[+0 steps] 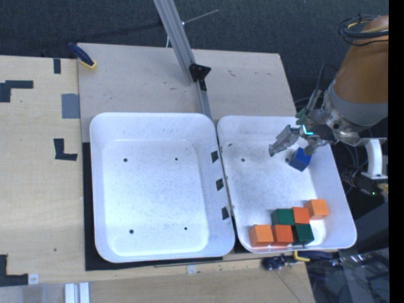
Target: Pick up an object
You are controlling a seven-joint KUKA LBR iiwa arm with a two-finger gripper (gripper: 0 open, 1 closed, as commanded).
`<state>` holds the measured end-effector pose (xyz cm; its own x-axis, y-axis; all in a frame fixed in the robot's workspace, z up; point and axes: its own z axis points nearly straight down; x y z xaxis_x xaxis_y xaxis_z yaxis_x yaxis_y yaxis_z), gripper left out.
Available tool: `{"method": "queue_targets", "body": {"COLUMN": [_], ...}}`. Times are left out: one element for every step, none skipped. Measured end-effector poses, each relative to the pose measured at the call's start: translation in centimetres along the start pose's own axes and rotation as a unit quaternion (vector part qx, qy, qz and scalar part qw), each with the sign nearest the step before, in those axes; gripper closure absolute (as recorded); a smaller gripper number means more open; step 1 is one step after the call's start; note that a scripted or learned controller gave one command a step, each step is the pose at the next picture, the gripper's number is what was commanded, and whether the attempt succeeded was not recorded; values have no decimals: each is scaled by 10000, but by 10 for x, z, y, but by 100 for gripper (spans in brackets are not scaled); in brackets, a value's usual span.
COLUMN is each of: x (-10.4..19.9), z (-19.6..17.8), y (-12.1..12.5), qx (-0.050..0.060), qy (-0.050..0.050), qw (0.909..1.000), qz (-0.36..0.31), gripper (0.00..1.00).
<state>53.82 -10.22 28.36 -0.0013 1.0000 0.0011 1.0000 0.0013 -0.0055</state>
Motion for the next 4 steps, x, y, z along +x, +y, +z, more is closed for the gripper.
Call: {"method": "queue_targets", "body": {"x": [0,-2,-12,-16], "z": [-2,44,98,146], "y": [1,-7,-7,-16], "qx": [-22,2,9,12], "qy": [-5,-7,-7,-3], "qw": [10000,10000,10000,10000], "qz": [-6,5,6,6], "gripper": [0,0,0,0]}}
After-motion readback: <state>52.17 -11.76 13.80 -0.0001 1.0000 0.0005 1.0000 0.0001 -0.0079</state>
